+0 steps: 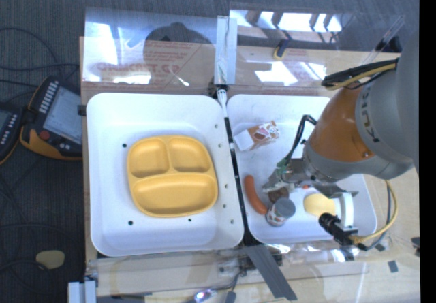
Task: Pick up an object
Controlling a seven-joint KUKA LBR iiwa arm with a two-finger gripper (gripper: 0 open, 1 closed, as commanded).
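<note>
My arm comes in from the right and bends down over the right bin (238, 158), the orange band sitting above the wrist. My tool (285, 184) hangs low in the near half of that bin, and whether it stands wide or narrow I cannot tell, since the wrist body covers it from above. Just beneath and beside it lie several things close together: an orange sausage-shaped piece (255, 195) on the bin's left side, a small round grey-topped can (280, 211) just right of it, and a pale yellow object (318, 203) further right. A small printed packet (259, 135) lies farther back, apart from the cluster. In the left bin (102, 158) rests a yellow divided plate (172, 175), well apart from my tool. Left of the surface, on the dark floor, sits a teach pendant (51, 118).
</note>
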